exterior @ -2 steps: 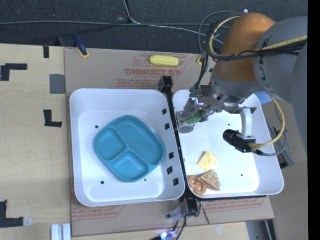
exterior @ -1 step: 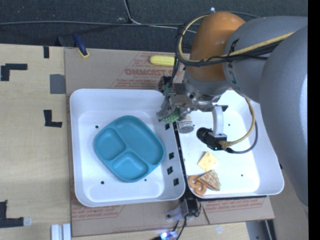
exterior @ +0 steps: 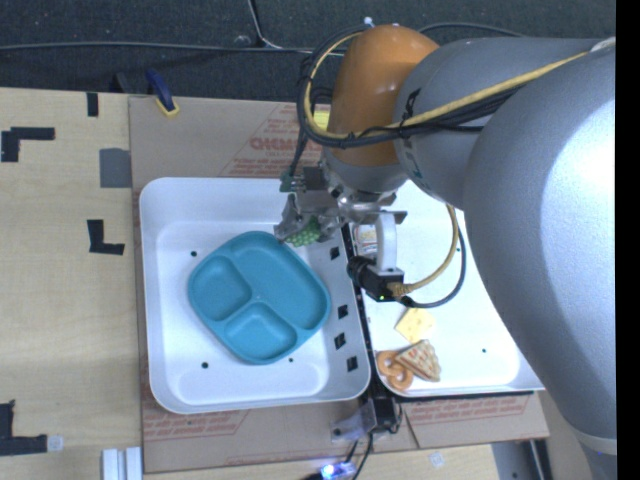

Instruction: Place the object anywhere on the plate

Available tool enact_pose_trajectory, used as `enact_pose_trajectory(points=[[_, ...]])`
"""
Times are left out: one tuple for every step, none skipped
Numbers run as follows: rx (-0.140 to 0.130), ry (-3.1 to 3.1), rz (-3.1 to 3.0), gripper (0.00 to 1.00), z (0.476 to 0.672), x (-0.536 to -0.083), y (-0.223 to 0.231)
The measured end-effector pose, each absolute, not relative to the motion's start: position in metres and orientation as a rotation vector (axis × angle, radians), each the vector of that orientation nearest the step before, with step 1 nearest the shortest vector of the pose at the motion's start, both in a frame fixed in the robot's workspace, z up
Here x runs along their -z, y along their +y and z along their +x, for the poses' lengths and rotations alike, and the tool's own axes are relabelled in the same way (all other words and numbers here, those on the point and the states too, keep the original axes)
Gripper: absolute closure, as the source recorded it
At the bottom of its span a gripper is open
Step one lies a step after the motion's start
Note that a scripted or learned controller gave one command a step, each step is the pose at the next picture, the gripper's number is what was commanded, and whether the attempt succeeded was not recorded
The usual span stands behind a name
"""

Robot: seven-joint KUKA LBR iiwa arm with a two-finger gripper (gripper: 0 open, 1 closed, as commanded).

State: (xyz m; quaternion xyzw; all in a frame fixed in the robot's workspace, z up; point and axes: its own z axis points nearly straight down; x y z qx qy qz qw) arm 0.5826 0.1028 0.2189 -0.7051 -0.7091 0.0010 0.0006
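The gripper hangs over the smooth blue three-compartment plate's far rim in the left bin. Its fingers seem clenched on a small green leafy object, though the view is murky.

There are red letters printed on the brown cardboard sheet under the white bins. The letters are upside down and partly hidden by the robot arm. They look like "CHEM", but they are too blurry to read for sure. No other words or numbers can be read.
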Motion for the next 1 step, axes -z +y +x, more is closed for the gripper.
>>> enact_pose_trajectory(points=[[-0.004, -2.224, -2.218, 0.0, 0.5824, -0.2197, 0.1004]])
